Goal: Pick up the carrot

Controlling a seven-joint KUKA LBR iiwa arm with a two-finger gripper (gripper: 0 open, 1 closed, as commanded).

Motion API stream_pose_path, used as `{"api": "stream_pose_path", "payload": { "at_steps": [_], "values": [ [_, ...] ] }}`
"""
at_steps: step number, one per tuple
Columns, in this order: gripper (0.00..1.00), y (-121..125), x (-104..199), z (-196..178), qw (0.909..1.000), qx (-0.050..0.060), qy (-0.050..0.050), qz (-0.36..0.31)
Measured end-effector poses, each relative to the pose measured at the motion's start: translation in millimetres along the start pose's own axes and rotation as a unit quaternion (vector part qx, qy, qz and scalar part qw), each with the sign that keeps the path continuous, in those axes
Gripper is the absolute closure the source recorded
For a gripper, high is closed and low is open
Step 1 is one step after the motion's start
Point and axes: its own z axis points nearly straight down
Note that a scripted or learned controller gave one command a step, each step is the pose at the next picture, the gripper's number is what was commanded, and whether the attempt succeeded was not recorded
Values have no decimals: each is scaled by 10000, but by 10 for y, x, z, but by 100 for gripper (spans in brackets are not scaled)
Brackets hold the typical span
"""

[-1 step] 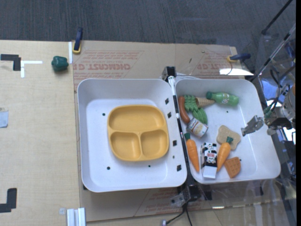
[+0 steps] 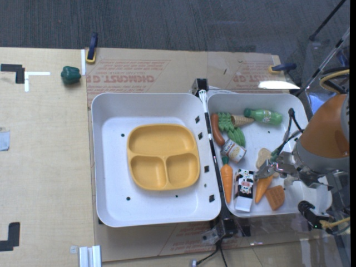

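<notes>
A: Where did the carrot (image 2: 227, 181) lie?

B: In the right bin (image 2: 253, 100), hard against its left wall; its long axis ran nearly up and down the picture, green end toward the can (image 2: 234, 151) above it; the milk carton (image 2: 243, 189) stood just beside it on the right.

A: And the gripper (image 2: 273, 169)?

B: It hung over the same bin, well to the carrot's right, with the carton between them; so the carrot lay to its left, across the carton; whether the jaws stood apart or together I could not tell, the tip being a blur of metal over orange pieces (image 2: 270, 192).

A: Room to close on it?

B: Little, I judged; wall on one side, carton on the other; the bin floor was smooth white plastic; the yellow plate (image 2: 163, 156) sat in the left bin (image 2: 111, 166), out of the way.
</notes>
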Motion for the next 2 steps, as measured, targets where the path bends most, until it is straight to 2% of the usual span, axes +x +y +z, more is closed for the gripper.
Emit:
{"api": "stream_pose_path", "payload": {
  "at_steps": [1, 2],
  "values": [
    [100, 16, -10, -87, 10000, -5, 1, 31],
    [100, 465, 561, -518, 9976, 13, -7, -687]
  ]
}}
